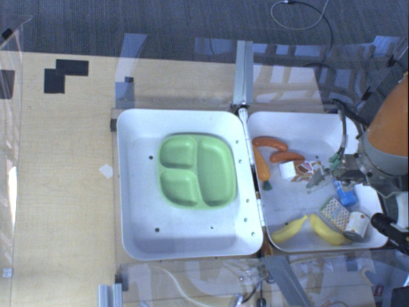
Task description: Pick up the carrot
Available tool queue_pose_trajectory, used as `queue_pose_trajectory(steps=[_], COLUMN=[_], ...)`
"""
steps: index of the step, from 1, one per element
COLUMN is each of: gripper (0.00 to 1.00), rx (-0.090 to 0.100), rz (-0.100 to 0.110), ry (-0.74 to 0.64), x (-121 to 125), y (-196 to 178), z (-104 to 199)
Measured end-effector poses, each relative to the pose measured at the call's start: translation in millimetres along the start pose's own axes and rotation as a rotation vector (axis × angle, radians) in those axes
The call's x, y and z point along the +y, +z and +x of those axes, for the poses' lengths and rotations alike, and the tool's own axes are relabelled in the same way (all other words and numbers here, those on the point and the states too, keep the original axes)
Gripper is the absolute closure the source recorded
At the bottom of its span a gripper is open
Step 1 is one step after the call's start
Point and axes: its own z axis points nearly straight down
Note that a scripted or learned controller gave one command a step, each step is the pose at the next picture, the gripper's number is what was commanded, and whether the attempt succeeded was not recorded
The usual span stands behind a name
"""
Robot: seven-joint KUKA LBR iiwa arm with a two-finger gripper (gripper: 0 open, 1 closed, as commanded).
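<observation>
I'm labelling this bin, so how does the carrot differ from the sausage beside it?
The carrot is orange, tapered, with a green end, lying lengthwise along the bin's left wall. The sausage is redder, rounded at both ends, lying crosswise nearer the back. Both are long, thin and in the right bin.

Single fixed camera above the bench, looking down at a slant

The view takes in both white bins side by side, the left bin (128,190) with its green divided plate (195,170) near the middle and the right bin (300,123) toward the right edge, where the arm (390,133) comes in. It stands far enough back to show the wooden bench top (57,171) on the left and dark carpet (160,8) along the top
</observation>
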Motion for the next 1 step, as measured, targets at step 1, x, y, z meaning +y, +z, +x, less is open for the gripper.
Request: queue_pose_trajectory(steps=[1], gripper=[0.00], rx=[-0.002], rz=[-0.012], ry=[-0.140], x=[1.0], y=[120.4], z=[15.6])
